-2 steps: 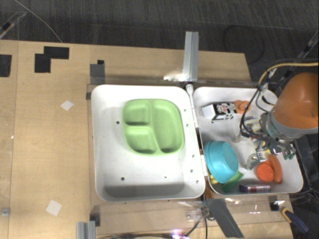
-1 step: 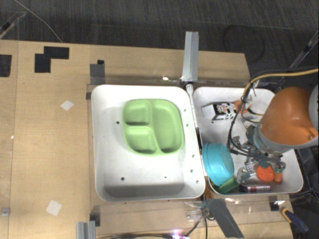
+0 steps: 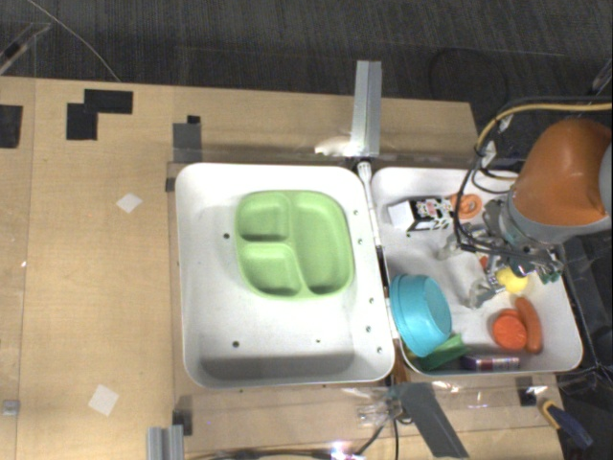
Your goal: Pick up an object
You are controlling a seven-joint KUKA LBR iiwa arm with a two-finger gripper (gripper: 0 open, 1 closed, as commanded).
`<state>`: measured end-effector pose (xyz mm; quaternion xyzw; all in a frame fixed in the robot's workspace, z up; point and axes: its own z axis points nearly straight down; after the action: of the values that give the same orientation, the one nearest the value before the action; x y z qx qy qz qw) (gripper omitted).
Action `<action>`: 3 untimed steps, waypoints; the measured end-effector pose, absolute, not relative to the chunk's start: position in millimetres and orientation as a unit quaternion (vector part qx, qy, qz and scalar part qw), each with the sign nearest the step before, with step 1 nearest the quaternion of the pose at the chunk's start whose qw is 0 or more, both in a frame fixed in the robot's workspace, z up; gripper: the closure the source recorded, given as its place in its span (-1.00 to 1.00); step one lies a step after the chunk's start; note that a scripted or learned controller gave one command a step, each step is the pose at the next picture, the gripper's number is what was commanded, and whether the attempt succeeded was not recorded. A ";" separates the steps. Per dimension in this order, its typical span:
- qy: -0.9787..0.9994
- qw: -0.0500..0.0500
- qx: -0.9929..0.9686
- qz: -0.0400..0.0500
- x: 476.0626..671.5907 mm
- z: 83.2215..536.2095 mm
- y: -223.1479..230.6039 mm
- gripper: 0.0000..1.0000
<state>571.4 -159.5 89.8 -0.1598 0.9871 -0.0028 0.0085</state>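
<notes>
My gripper (image 3: 466,271) hangs low over the middle of the right bin (image 3: 573,353), under the grey wrist and its orange band. Its two fingers stand open, with bare white bin floor between them. A yellow object (image 3: 514,281) lies just right of the fingers, partly under the wrist. An orange round object (image 3: 510,329) sits below it, near the bin's front right. A blue bowl (image 3: 421,312) lies tilted to the left of the gripper. A black and white packet (image 3: 428,213) lies at the back of the bin.
A green piece (image 3: 442,353) and a dark marker (image 3: 488,360) lie along the right bin's front wall. A small orange ring (image 3: 467,204) sits near the packet. The left bin (image 3: 206,286) holds a green divided tray (image 3: 292,242). Cables loop above the arm.
</notes>
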 end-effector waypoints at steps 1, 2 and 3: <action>0.981 0.008 -0.196 -0.003 536.2 90.3 -172.7 -1.00; 0.979 0.006 -0.205 -0.002 636.8 88.3 -204.3 -1.00; 0.978 0.006 -0.210 -0.002 560.8 89.8 -183.7 -1.00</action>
<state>560.8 -183.7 89.8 -0.2102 0.9776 -0.0019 0.0065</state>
